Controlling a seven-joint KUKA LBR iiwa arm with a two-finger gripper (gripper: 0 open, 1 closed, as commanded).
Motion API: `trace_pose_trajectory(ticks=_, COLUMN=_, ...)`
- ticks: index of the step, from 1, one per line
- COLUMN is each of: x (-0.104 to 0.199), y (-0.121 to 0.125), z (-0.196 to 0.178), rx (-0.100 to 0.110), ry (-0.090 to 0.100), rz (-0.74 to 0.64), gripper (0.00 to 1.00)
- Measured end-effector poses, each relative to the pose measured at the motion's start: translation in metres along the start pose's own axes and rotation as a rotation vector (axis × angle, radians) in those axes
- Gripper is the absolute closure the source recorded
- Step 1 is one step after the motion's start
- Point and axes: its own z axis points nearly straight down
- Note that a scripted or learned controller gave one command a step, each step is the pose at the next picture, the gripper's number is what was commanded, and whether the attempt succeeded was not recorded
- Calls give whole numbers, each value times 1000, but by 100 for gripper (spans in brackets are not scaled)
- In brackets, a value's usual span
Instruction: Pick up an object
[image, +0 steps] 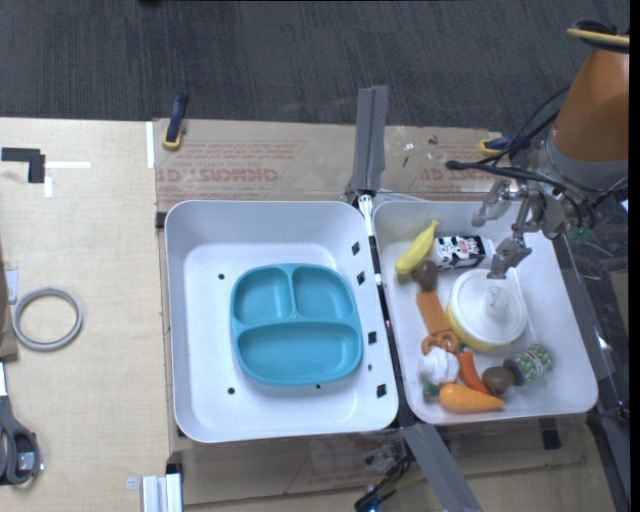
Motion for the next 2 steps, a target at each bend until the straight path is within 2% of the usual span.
trace_pose_trajectory(ticks=1, x=29, y=41, z=100, rx=0, ry=2, rz=226, gripper=0)
trace_pose_trajectory(ticks=2, x=55, y=58, z=110, rx=0, ry=2, rz=342, gripper=0)
